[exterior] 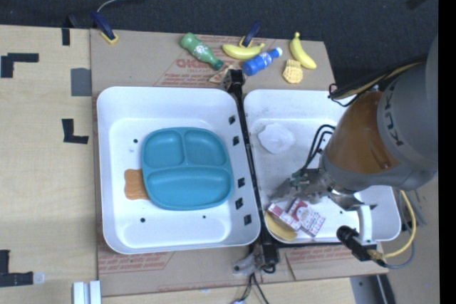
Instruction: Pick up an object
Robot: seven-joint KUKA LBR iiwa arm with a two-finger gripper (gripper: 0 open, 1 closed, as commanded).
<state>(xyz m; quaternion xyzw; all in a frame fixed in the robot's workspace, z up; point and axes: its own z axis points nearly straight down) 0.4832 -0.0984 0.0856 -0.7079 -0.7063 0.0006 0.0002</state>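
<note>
- Camera view gives you two white bins: a left bin (114,153) and a right bin (313,107).
- You see one arm (385,132) over the right bin, its gripper (303,181) low inside; I cannot tell its grip.
- One blue divided plate (187,167) lies in the left bin.
- One red-and-white packet (303,217) lies just below the gripper.
- Two toy bananas (242,50) (302,52) lie behind the bins.

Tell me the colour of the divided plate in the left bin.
The divided plate is teal blue, clearest in the camera view.
</note>
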